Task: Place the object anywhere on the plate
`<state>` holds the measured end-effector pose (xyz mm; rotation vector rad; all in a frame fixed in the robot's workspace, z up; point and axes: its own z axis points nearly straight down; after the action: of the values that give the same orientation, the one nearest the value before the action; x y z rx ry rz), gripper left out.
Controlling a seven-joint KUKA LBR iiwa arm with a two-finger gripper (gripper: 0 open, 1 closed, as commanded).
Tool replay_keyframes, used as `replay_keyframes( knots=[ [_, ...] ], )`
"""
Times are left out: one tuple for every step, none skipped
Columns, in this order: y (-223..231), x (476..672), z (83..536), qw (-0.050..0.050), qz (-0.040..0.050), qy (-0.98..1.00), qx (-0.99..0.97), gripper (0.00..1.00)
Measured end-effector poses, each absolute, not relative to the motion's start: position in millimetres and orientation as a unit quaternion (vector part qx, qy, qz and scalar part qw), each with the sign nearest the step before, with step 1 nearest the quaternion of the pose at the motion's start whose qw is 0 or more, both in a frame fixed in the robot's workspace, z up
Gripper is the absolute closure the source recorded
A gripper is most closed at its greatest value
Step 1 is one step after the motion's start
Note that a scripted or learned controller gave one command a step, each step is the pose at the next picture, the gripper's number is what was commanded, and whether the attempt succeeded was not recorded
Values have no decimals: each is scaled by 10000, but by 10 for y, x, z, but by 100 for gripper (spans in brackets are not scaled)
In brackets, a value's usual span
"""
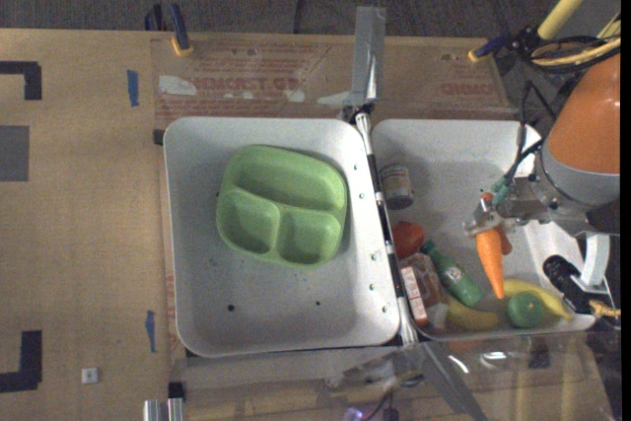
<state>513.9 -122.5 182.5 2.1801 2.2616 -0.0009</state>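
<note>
Carrot (491, 261) hangs pinched at its top in claw (490, 220) over right bin (444, 148), w/ thin grip; could slip before reaching green plate (283, 204).

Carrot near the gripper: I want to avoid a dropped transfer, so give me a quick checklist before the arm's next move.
1. Carrot between the fingers of the gripper: cannot tell; its top sits right at the gripper, but the fingers are unclear.
2. Carrot lifted free of the right bin: cannot tell.
3. Green divided plate in the left bin: ok.
4. Plate compartments free to receive: ok.
5. Neighbours, the banana and green bottle, apart from the carrot: not ok, they lie close.
</note>
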Motion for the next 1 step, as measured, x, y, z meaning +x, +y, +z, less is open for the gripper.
replay_keyframes(
  knots=[
    [-787, 5803, 1872, 2, -2, 7135, 7006, 100]
  ],
)
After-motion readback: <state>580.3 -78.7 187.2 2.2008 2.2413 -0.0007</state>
